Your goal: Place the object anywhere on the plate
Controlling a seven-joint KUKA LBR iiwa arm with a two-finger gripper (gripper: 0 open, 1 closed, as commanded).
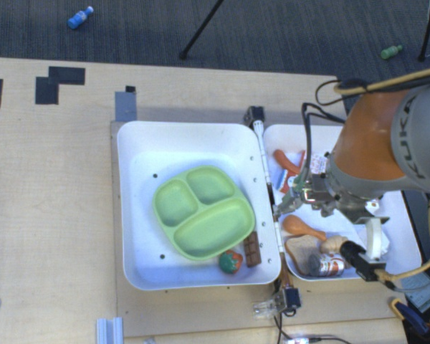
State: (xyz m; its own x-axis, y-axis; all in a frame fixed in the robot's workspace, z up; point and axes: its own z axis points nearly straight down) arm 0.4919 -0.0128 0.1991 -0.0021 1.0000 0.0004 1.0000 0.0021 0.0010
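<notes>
1. Arm (376, 145): one, grey with an orange band, reaching in over the right bin (408, 228). My read: this is the pick step, nothing is on the plate yet.
2. Bins: two, side by side. The left bin (140, 192) holds the plate.
3. Plate (204, 212): one, green, three compartments, all bare.
4. Gripper (301, 196): low over the right bin's left side, near the wall between the bins. Can't tell if it's wide or narrow, and nothing visible in it.
5. Task object: can't tell which one. Candidates in the right bin: one toast slice (302, 248), one drumstick (304, 227), one can (328, 266), one orange-red piece (287, 160).
6. Left bin, loose beside the plate: one brown bar (252, 251), one strawberry (231, 262).
7. Next move, judged: secure a grasp, lift clear of the dividing wall, carry left over the plate, release.
</notes>
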